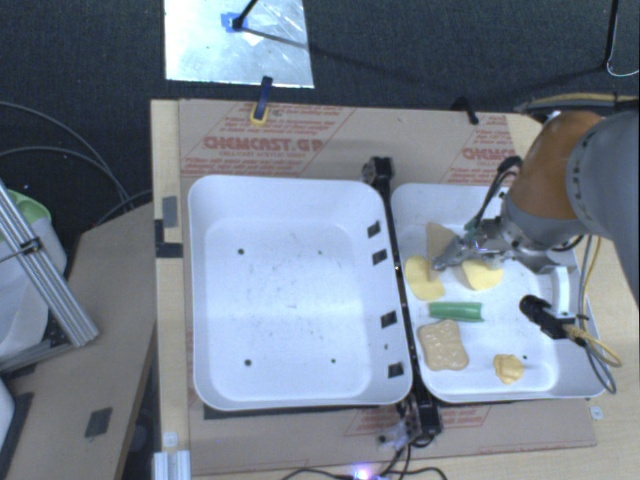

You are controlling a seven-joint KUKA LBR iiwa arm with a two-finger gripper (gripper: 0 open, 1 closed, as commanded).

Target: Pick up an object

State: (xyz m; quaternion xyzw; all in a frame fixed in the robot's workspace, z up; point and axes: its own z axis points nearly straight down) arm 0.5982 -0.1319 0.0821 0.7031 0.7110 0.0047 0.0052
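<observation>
Yellow food pieces lie in right bin, gripper low among them; jaw state: cannot tell. Best to centre over 1 piece, descend square, close before lifting.

The arm runs off the right edge and covers the right bin's far right corner.

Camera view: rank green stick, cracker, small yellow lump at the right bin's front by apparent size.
1. cracker
2. green stick
3. small yellow lump
The stick and lump look close in area, so that order is unsure.
</observation>
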